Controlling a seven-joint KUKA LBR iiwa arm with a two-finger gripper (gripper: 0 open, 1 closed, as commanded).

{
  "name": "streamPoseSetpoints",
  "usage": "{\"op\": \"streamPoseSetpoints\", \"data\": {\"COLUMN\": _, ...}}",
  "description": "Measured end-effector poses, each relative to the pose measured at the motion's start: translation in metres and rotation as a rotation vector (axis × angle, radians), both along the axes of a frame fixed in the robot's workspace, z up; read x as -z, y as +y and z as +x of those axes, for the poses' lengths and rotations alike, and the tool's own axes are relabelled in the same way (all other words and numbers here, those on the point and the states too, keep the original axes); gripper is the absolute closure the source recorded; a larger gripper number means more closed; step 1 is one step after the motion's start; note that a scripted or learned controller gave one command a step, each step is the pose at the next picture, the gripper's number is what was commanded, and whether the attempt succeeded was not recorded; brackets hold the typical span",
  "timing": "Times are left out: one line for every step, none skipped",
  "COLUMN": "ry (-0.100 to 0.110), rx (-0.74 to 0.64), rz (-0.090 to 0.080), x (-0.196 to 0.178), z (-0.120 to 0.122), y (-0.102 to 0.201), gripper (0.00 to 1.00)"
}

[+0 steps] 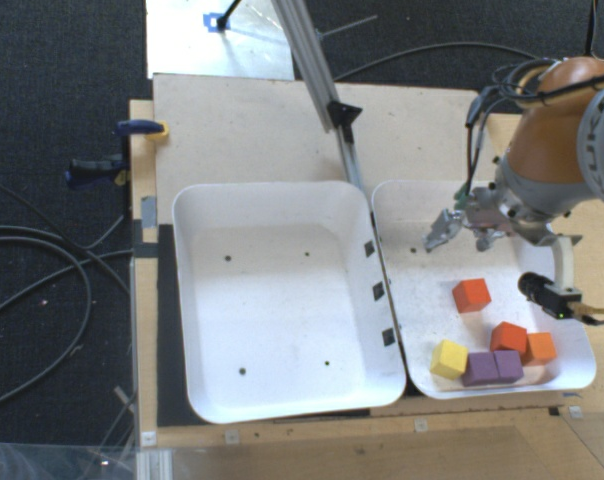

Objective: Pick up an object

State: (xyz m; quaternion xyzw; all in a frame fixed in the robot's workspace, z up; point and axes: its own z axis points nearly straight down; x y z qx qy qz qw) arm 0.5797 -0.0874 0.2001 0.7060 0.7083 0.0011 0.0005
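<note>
My gripper (445, 232) hangs over the back left part of the right bin (414, 298), open, with nothing between its fingers. An orange cube (471, 295) lies alone on the bin floor, a little in front of and to the right of the gripper. Along the front edge of the bin sits a cluster: a yellow block (448, 359), two purple blocks (480, 369) (508, 365), a red-orange cube (508, 337) and a smaller orange block (540, 347). The gripper touches none of them.
The left bin (272, 298) sits beside the right one, sharing a raised divider with black marks (379, 290). A slanted metal pole (312, 58) crosses the back of the bench. Black cables run from the arm's wrist (547, 293) over the bin's right side.
</note>
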Motion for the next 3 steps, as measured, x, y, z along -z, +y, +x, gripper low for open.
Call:
{"op": "streamPoseSetpoints", "data": {"ry": 0.008, "rx": 0.008, "rz": -0.002, "x": 0.068, "z": -0.029, "y": -0.057, "gripper": 0.0}}
{"op": "streamPoseSetpoints", "data": {"ry": 0.003, "rx": 0.002, "rz": -0.001, "x": 0.112, "z": -0.055, "y": -0.037, "gripper": 0.0}}
{"op": "streamPoseSetpoints", "data": {"ry": 0.0, "rx": 0.002, "rz": -0.001, "x": 0.11, "z": -0.053, "y": -0.038, "gripper": 0.0}}
